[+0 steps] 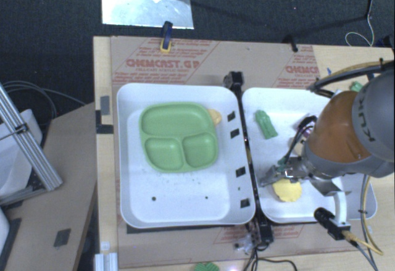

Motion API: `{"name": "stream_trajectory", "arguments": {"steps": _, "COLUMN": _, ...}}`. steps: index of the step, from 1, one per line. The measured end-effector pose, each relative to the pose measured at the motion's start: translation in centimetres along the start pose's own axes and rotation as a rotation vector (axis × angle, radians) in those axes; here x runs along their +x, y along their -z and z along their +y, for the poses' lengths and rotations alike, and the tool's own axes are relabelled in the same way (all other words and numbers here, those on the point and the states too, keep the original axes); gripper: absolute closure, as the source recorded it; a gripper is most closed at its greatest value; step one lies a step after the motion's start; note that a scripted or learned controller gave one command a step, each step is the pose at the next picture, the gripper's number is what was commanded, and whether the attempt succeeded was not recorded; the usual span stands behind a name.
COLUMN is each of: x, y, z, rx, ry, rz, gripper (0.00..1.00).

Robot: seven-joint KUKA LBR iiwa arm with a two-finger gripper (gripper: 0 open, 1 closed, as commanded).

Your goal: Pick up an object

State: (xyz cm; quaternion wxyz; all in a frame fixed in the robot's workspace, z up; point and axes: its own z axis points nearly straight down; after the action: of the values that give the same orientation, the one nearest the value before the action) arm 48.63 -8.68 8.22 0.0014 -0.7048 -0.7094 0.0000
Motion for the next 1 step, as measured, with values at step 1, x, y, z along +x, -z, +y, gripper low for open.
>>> {"name": "stream_trajectory", "arguments": {"steps": 1, "x": -0.28, "y": 1.26, "z": 0.16, "rx": -0.006, "ry": -0.003, "rz": -0.002, "gripper": 1.0}}
